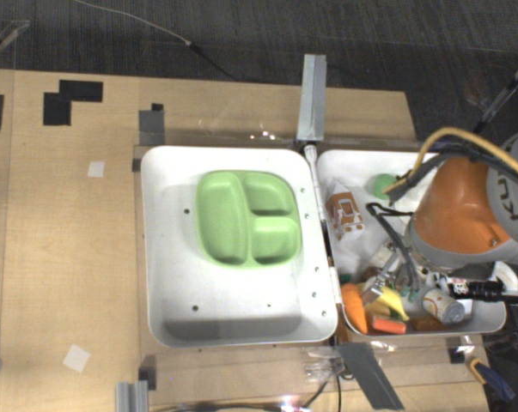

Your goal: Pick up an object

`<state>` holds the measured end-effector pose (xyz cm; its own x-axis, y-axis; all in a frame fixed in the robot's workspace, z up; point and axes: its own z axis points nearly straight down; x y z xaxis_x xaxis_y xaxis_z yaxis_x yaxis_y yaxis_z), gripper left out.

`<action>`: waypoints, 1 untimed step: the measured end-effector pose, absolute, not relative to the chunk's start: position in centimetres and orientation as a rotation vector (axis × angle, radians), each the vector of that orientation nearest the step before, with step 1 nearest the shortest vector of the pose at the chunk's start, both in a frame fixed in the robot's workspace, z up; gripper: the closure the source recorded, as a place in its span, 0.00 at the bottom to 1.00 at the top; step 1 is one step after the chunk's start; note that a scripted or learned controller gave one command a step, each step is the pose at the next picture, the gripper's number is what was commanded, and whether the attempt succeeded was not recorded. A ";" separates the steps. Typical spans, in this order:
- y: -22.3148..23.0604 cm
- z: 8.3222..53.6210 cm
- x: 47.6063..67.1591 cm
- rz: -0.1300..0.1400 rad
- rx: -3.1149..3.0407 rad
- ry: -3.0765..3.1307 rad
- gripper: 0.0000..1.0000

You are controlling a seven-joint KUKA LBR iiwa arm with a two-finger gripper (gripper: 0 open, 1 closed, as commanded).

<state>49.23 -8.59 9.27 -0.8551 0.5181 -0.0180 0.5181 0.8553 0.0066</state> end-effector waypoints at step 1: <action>-8.7 9.3 49.3 0.002 0.807 3.015 0.00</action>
<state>49.27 -8.66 9.27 -0.8662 0.4992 -0.0192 0.4992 0.8665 0.0066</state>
